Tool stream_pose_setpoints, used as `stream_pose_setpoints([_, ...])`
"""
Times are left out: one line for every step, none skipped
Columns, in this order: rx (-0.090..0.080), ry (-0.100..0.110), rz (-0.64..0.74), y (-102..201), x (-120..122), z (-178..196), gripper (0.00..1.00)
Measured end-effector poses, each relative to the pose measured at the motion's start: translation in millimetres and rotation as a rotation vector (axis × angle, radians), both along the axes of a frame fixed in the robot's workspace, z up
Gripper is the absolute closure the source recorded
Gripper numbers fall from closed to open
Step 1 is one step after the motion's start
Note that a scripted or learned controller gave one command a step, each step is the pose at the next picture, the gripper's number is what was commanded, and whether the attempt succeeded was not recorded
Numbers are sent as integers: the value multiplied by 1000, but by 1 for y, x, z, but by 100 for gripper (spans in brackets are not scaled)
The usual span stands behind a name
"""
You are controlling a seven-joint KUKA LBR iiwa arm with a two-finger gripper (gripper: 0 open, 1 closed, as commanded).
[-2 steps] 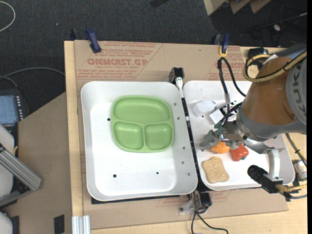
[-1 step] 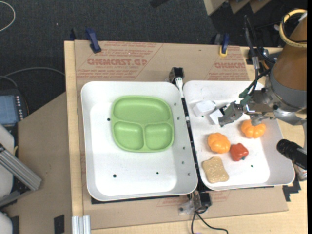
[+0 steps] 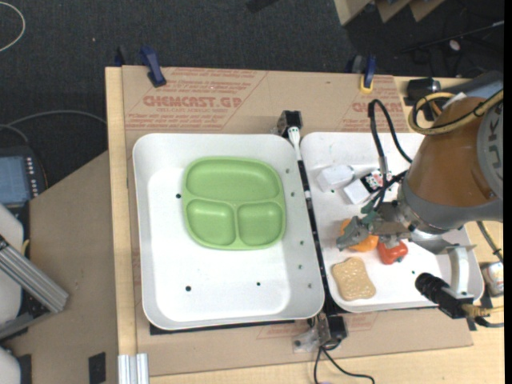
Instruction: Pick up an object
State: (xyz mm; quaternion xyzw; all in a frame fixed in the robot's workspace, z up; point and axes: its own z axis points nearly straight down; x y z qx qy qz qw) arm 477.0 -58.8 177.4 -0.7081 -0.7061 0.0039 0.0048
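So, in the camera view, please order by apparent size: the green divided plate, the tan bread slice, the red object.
1. Green divided plate, by far the largest.
2. Tan bread slice.
3. Red object, smallest as seen, but the arm partly covers it, so unsure.

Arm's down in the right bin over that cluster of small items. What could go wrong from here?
1. The gripper sits where the orange piece, a greenish piece and the red item crowd together, so it may catch two things or nudge them apart.
2. The tan bread-shaped piece lies just below and could get pushed.
3. The black cable loops near the white objects and might snag them.
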Motion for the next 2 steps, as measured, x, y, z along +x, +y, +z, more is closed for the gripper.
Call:
stream_pose_setpoints([-1, -9, -2, -44, 1, -97, 0])
stream_pose_setpoints([-3, -15, 1, -42, 2, -82, 100])
